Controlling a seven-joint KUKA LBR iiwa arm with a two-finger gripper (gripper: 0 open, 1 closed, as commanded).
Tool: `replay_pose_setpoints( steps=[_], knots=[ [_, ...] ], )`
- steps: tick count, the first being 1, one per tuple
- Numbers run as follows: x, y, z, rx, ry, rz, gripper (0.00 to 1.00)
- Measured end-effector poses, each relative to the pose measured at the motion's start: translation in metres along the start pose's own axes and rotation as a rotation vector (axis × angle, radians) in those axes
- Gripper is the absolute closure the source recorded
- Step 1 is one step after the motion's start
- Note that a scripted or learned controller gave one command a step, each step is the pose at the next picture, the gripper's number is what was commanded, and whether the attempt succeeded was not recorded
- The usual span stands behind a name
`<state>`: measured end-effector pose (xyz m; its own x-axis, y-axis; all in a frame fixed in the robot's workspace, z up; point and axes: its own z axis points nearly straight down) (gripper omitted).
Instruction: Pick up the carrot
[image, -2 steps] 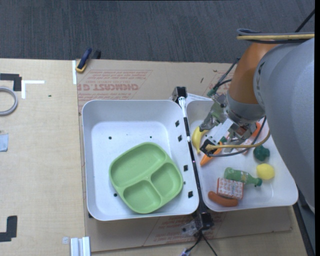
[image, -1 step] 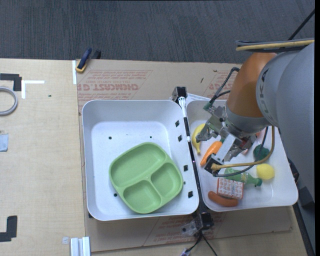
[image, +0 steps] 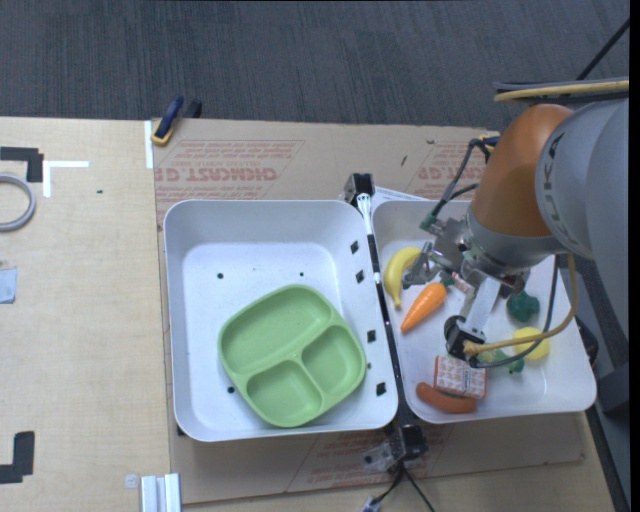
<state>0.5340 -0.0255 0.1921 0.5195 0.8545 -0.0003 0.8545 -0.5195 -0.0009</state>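
Observation:
The orange carrot (image: 423, 306) lies slantwise in the right bin (image: 575, 395), near its left wall, with its thick end pointing up and to the right. My gripper (image: 445, 274) hangs directly over that thick end, at or just above it. The grey wrist and orange band cover the bin's upper right part. From this angle I cannot make out whether the gripper touches the carrot.
A yellow banana (image: 399, 271) lies just left of the carrot. A green vegetable (image: 523, 305), a yellow fruit (image: 532, 344), a red-and-white box (image: 460, 376) and a sausage (image: 445, 399) share the right bin. A green divided plate (image: 292, 355) sits in the left bin (image: 200, 260).

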Motion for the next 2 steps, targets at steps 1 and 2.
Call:
replay_pose_setpoints(
  steps=[1, 2],
  knots=[
    [0.024, -0.013, 0.0, 0.0, -0.001, -0.008, 0.0],
    [-0.019, 0.018, 0.0, 0.0, -0.001, -0.12, 0.0]
  ],
)
